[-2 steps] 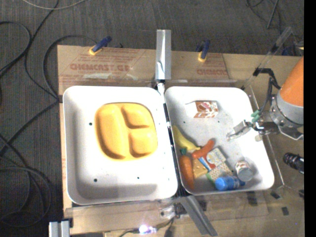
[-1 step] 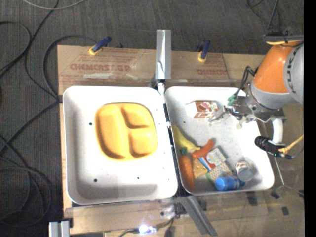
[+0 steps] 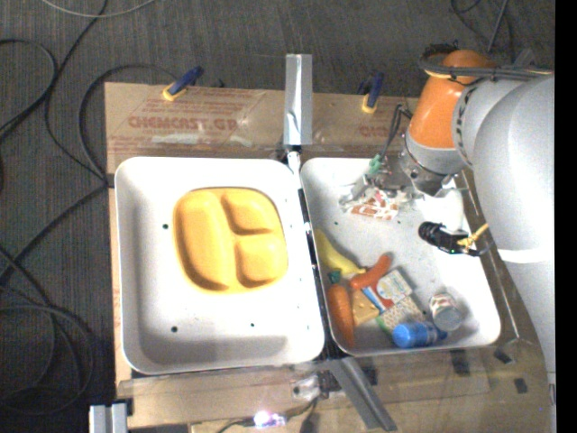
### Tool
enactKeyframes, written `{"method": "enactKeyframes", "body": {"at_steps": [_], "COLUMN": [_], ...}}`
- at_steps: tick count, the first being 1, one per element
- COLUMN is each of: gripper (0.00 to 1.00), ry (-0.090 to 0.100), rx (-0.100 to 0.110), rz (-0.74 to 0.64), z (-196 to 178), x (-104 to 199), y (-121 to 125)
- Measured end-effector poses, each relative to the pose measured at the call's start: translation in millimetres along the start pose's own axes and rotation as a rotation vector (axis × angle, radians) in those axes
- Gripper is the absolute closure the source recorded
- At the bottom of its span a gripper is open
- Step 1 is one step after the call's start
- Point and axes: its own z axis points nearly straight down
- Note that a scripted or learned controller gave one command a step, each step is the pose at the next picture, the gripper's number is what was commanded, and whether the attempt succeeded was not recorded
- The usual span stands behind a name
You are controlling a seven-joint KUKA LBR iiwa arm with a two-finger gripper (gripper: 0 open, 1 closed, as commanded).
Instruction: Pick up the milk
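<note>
two shallow white plastic bins are being carried side by side on the counter (image 3: 126, 124), which is covered by a brown cardboard sheet. in the left bin (image 3: 144, 314) a yellow moulded tray with three compartments (image 3: 231, 238) is lying near the middle.

the grey arm with the orange band (image 3: 439, 115) is reaching in from the right, and its jaws (image 3: 386, 180) are being lowered over the far part of the right bin (image 3: 478, 323), just above a crumpled red and white wrapper (image 3: 377, 206). whether the jaws are apart or together cannot be told, because they are being hidden by the wrist.

the small milk carton with blue and white print (image 3: 393, 289) is lying in the near part of the right bin, well apart from the jaws. it is touching a red sausage-shaped toy (image 3: 371, 273) and is beside an orange carrot (image 3: 340, 312), a yellow banana (image 3: 335, 256), a blue bottle (image 3: 415, 335) and a small metal can (image 3: 445, 311).
</note>
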Motion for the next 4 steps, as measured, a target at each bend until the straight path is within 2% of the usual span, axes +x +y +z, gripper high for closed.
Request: {"method": "enactKeyframes", "body": {"at_steps": [1,2,3,4], "gripper": [0.00,0.00,1.00,1.00], "ry": [0.000,0.003,-0.002,0.005], "rx": [-0.006,0.022,0.018,-0.011], "rz": [0.498,0.543,0.539,0.631], "z": [-51.3,11.5,7.0,-80.3], "x": [13.1,-4.7,-3.1,77.7], "y": [12.2,10.0,10.5,-32.4]}}
